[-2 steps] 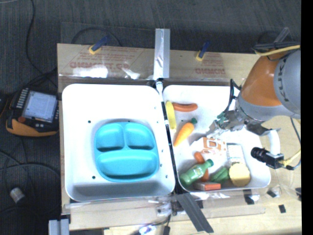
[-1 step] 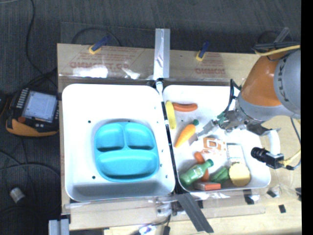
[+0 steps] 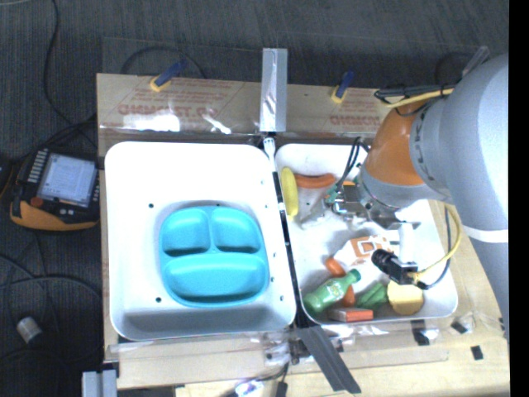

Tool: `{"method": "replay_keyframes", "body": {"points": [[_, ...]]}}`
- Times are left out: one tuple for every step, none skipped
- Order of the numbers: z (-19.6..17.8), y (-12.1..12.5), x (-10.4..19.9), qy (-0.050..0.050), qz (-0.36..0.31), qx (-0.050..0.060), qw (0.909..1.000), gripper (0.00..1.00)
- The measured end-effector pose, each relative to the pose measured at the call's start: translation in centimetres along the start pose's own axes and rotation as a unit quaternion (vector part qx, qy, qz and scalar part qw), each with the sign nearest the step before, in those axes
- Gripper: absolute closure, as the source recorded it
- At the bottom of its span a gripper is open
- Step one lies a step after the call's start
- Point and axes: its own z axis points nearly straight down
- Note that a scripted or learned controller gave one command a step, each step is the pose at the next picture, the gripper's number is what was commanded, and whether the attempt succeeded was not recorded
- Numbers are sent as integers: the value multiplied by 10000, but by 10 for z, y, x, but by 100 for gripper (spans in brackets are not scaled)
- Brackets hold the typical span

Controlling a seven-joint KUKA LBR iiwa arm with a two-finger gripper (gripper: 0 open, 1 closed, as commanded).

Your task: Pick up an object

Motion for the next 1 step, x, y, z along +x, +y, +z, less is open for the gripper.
{"method": "replay_keyframes", "body": {"points": [[-10, 1, 1, 5, -11, 1, 10000, 100]]}}
